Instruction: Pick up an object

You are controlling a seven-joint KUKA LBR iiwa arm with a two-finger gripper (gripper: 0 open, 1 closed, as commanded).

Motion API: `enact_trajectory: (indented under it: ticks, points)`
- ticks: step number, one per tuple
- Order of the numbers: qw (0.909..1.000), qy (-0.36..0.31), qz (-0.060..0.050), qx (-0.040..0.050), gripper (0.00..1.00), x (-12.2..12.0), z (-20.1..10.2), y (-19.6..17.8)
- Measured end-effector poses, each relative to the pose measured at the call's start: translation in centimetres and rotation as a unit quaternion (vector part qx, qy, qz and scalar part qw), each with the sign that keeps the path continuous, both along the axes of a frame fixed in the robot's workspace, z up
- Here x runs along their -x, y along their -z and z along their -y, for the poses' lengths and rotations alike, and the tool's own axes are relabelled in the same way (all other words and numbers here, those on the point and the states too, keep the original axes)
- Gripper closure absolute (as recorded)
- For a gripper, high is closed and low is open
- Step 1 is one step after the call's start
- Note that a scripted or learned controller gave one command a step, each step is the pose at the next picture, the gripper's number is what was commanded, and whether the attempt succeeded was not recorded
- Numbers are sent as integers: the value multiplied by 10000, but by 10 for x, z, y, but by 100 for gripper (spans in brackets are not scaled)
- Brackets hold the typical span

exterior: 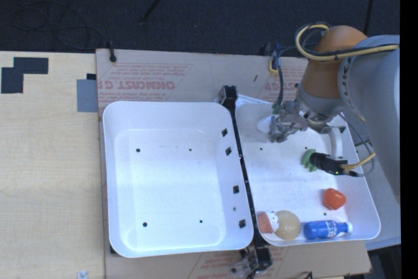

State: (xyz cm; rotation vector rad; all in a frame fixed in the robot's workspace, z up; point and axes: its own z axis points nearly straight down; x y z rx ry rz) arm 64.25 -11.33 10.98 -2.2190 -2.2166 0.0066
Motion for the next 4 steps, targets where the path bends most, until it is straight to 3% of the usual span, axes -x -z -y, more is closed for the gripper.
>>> enact_trajectory:
  ticks: [1,2,3,4]
  points:
    - [10000,-4,12,0,0,-1,-1,0]
    - [10000,1,18,10,0,-1,46,23]
    - [10000,-29,15,-10,0,-1,-16,23]
    - [10000,-11,14,-2,0,-1,-18,23]
